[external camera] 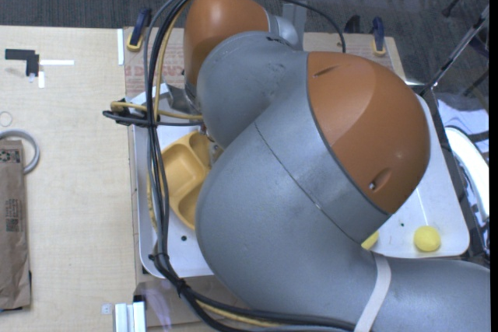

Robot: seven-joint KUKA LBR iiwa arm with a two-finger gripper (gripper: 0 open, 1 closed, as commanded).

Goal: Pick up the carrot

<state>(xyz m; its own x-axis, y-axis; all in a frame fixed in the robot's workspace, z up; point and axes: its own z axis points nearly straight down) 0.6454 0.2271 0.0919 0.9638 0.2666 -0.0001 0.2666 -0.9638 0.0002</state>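
So the arm (311, 190) is leaning right across both bins and blocking most of what we're looking at. We're honestly not able to tell where the carrot is lying, or what shape or colour it's showing. Our guess is it's sitting somewhere under that big grey elbow. Same with the jaws: we can't tell if they're apart or together.

What we're worrying about: the arm is working blind from this angle, so it's risking closing on the wrong thing. A yellow dish (183, 171) is sitting in the left bin (144, 245) and a yellow ball (426, 239) is lying in the near right corner of the right bin (405, 233), both easy to grab or knock by mistake. The black cables (159, 89) are also looping out to the left over the table (70, 167) edge, and we're thinking they could snag the bin rim.
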